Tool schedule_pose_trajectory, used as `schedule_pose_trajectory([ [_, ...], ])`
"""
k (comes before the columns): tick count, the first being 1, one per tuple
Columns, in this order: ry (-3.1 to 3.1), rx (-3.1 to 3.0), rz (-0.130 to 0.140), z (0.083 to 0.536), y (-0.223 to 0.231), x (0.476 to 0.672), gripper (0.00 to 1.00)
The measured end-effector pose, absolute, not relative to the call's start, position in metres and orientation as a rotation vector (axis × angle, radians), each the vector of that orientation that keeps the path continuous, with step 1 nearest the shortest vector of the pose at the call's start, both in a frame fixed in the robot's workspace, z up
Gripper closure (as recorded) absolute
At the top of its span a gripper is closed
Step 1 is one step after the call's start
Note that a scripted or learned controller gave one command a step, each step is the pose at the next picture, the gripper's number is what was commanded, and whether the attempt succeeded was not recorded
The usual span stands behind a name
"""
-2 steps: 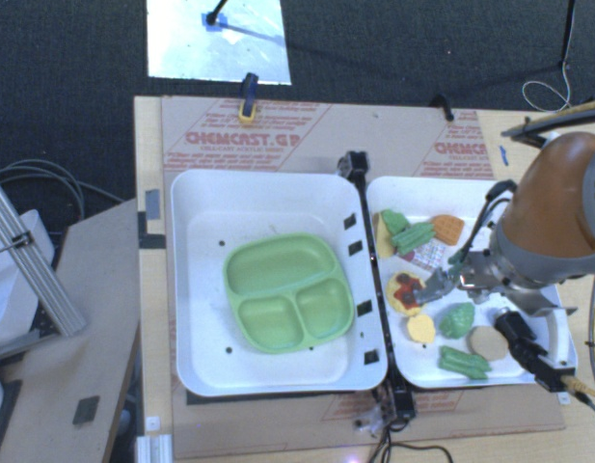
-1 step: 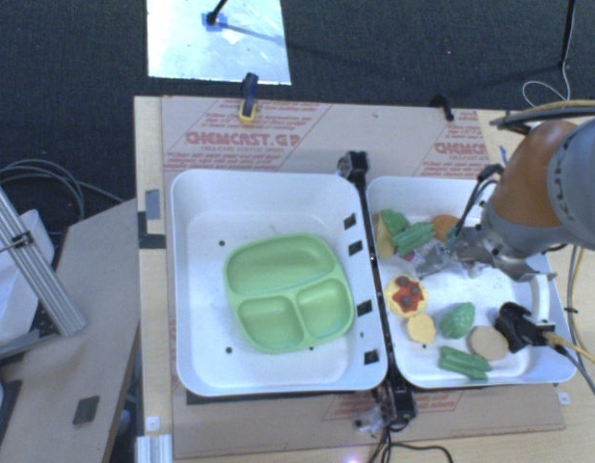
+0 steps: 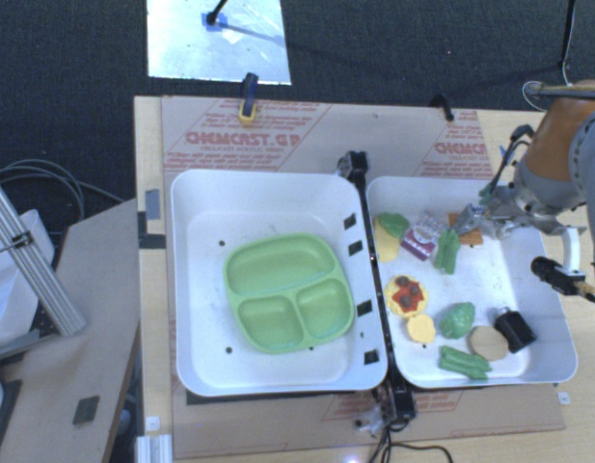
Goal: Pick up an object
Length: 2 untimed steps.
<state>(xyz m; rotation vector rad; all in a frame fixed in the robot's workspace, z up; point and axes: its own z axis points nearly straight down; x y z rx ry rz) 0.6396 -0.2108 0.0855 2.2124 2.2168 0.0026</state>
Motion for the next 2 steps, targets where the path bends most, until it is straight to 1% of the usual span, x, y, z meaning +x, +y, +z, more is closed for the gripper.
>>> schedule_pose_trajectory([
  [1, 2.226, 2.216, 0.001, 0.086, -0.206, 0.670, 0.00],
  [2, 2.224, 2.206, 0.004, 0.098, -0.206, 0.671, 1.00],
])
